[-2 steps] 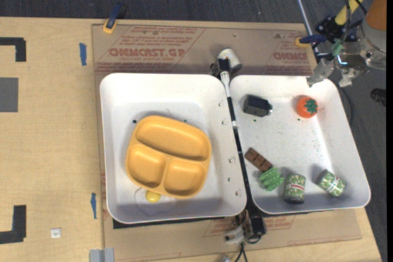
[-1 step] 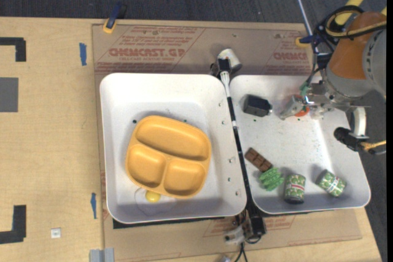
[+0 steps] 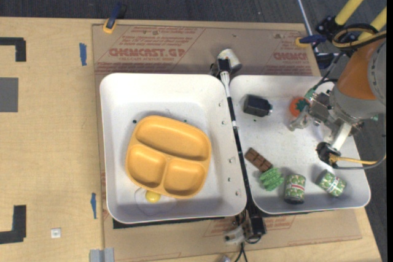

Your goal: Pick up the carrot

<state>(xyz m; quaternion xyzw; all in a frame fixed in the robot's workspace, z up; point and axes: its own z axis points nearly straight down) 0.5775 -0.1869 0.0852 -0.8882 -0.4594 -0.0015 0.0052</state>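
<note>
The carrot (image 3: 297, 106) is a small orange piece with a green top, lying in the upper right part of the right bin (image 3: 279, 86). My gripper (image 3: 303, 116) reaches in from the right and hangs right at the carrot, partly covering its right side. The view does not reveal whether the carrot is held or just touched. The grey arm with its orange band (image 3: 359, 80) rises behind the gripper at the bin's right edge.
The right bin also holds a black object (image 3: 256, 106), a brown chocolate bar (image 3: 258, 161), a green crumpled item (image 3: 270, 179) and two small cans (image 3: 295, 188) (image 3: 331, 183). A yellow divided plate (image 3: 167, 156) lies in the left bin (image 3: 116, 132).
</note>
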